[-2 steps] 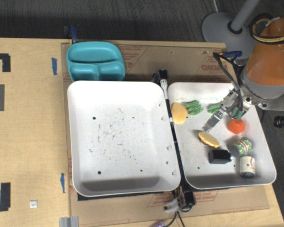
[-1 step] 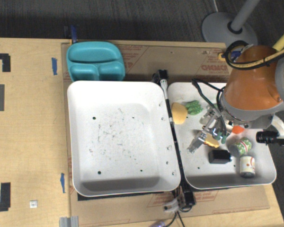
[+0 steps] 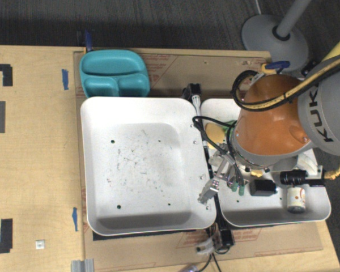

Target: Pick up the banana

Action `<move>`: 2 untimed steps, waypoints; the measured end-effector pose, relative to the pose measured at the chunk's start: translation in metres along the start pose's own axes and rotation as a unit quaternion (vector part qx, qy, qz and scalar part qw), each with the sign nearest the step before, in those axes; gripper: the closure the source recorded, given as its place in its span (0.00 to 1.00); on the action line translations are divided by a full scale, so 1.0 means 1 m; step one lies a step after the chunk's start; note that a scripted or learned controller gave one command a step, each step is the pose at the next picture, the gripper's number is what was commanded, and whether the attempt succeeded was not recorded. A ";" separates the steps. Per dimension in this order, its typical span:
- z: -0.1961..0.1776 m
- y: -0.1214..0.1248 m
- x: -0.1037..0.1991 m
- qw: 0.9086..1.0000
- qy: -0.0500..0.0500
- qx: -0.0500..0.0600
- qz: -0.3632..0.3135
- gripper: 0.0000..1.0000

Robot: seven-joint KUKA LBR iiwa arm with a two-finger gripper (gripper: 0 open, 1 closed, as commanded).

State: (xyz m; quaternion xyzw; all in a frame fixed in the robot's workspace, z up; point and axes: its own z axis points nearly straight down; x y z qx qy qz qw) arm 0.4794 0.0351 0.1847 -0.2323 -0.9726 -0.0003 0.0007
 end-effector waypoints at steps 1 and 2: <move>-0.010 0.001 -0.001 1.000 -0.002 -0.002 0.001 1.00; -0.020 0.002 -0.002 1.000 -0.004 -0.003 0.002 1.00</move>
